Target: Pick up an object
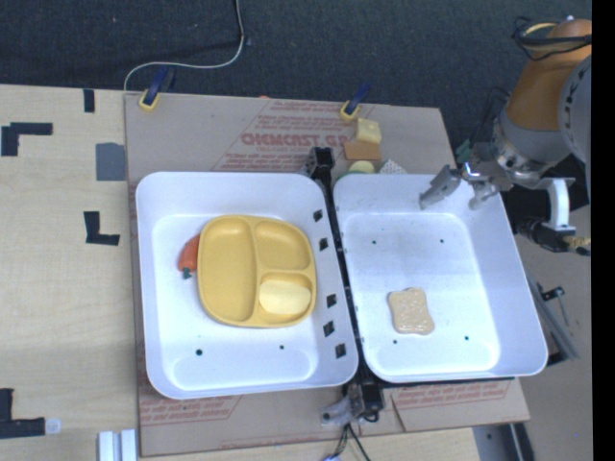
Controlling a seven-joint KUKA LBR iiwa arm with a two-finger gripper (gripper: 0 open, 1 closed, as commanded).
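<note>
Camera view shows the tool (459,186) at upper right, fingers spread and holding nothing, over the right bin's (509,257) far rim. The likeliest target, a tan bread slice (411,311), lies well apart at lower centre of that bin. Descending here risks striking the rim; the floor around the slice is open.

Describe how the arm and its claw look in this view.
The arm is grey, rounded and bulky, with a glossy orange band above the wrist. Its wrist narrows to a metallic section with small fittings. The claw is silver-grey metal with two slim fingers. A white curved piece hangs beside the wrist.
</note>
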